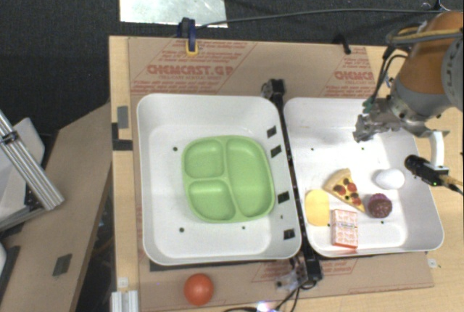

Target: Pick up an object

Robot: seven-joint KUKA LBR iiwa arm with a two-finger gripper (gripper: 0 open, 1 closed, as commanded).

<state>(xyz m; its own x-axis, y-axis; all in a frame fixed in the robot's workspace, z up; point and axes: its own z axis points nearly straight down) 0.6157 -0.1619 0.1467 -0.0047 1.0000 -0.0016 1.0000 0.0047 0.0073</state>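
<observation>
Reaching in from the right, the grey arm (pixel 428 78) with its orange band hangs over the upper part of the right bin (pixel 319 122), and its gripper (pixel 366 128) sits low above the bin's bare white floor — nothing is seen between its tips, and whether they are apart or together cannot be told from this slanted view.

All the loose things lie in the lower half of that bin, apart from the gripper. A toy pizza slice (pixel 344 187) lies near the middle, with a yellow round piece (pixel 317 207) just beside it on the left. Below the slice, a small red-and-white box (pixel 344 228) lies flat. To the right are a dark red ball (pixel 379 205) and, just above it, a white egg-shaped object (pixel 388 178).

The left bin (pixel 156 158) holds a green divided tray (pixel 228 178) with three compartments, lying flat near its centre.

On the desk (pixel 239 60) — outside both bins, near the front edge — rests an orange-red ball (pixel 199 289).
</observation>
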